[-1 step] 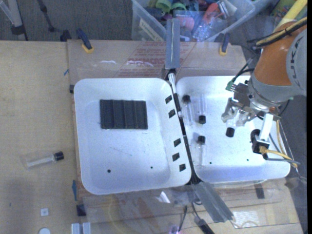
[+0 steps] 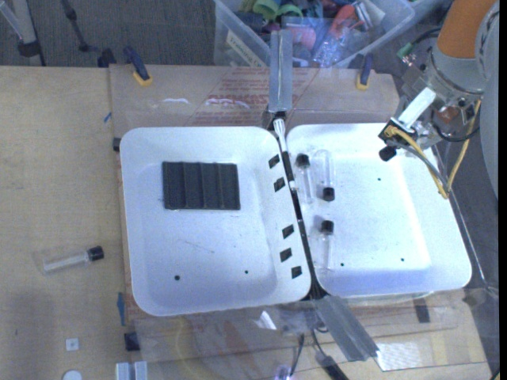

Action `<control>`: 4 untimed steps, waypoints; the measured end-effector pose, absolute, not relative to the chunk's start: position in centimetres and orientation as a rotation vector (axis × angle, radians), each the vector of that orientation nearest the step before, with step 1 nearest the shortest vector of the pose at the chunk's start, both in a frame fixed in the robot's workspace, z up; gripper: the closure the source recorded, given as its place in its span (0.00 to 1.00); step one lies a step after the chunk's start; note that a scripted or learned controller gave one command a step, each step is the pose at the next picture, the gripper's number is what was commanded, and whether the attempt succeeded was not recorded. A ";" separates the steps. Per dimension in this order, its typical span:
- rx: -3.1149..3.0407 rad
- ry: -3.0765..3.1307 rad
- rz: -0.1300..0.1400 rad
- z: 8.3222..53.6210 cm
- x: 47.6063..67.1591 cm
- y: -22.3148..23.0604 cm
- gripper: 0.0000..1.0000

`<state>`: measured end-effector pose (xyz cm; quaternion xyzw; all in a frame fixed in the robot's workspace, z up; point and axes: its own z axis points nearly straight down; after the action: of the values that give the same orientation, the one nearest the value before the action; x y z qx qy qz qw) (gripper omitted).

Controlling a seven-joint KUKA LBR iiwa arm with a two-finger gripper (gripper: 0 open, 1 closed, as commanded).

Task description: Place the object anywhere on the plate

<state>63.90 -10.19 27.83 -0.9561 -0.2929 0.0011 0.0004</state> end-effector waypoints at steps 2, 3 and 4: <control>-3.118 -0.378 0.001 33.1 61.5 4.8 1.00; -3.109 -0.450 0.002 24.3 56.4 11.5 1.00; -2.934 -1.123 0.005 30.7 62.3 20.0 1.00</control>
<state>62.31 19.99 30.75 -0.9339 -0.3575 0.0015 0.0002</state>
